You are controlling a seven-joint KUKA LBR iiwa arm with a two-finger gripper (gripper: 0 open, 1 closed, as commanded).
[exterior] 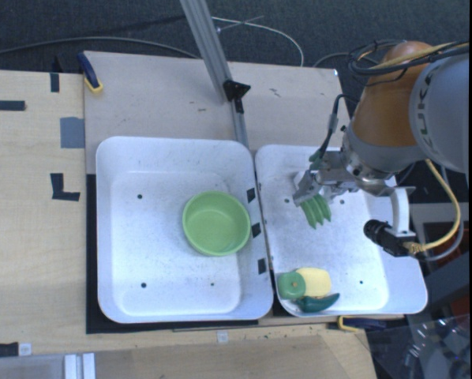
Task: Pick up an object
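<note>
My gripper hangs over the upper middle of the right bin, at the end of the grey arm with its orange band. A green ribbed toy sticks out from right under the gripper, its upper end touching or hidden by the gripper body. I cannot tell whether it is held or lying on the bin floor. A yellow and green toy rests at the right bin's front left corner. In the left bin, a green bowl sits upright near the divider.
A slanted metal pole crosses the bench behind the bins. A black cable fitting on the arm hangs over the right bin's right side. A blue and yellow clamp sits at the bench's back left.
</note>
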